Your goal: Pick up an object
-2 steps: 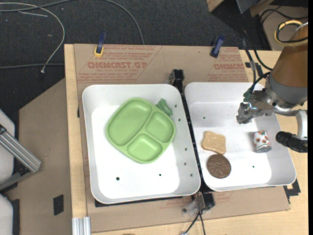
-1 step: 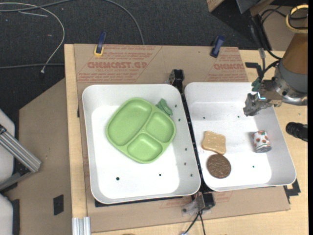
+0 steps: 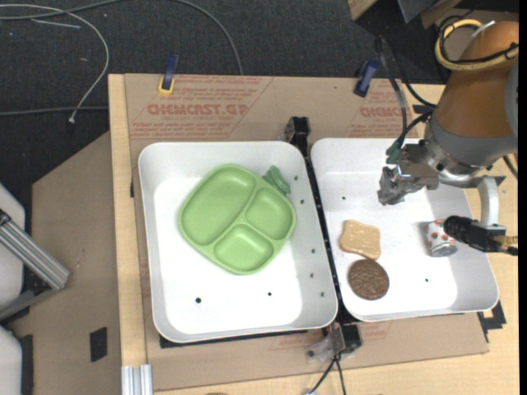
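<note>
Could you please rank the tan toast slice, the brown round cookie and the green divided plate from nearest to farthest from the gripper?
From the gripper:
1. Tan toast slice, right bin, just below-left.
2. Brown round cookie, right bin, lower.
3. Green divided plate, left bin.

Right bin (image 3: 461, 303): open floor at its near-right corner and along the far wall. Obstructions: toast slice (image 3: 361, 239) and brown disc (image 3: 368, 279) close together near the left wall, small cup (image 3: 440, 240) toward the right. Left bin (image 3: 165, 303): green divided plate (image 3: 238, 218) occupies the centre, bare floor along the near edge.
</note>
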`<control>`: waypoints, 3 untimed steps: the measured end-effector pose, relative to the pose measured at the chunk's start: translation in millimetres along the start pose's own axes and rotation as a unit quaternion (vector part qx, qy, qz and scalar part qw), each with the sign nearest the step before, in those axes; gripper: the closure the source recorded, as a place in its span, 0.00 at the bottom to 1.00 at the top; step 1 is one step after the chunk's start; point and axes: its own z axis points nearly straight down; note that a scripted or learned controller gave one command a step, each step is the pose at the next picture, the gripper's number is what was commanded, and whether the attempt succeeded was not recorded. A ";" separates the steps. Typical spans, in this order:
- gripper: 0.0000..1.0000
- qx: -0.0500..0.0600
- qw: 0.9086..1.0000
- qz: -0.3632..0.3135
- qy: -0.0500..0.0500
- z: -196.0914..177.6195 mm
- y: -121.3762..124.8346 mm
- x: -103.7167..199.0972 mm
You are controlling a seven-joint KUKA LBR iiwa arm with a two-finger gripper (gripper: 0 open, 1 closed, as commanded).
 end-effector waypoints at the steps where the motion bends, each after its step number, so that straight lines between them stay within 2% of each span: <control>1: 1.00 -0.002 1.000 -0.001 0.000 -6.0 2.7 50.2; 2: 1.00 0.001 1.000 0.000 0.000 9.4 2.7 100.5; 3: 1.00 -0.002 1.000 -0.001 0.000 1.5 1.4 153.8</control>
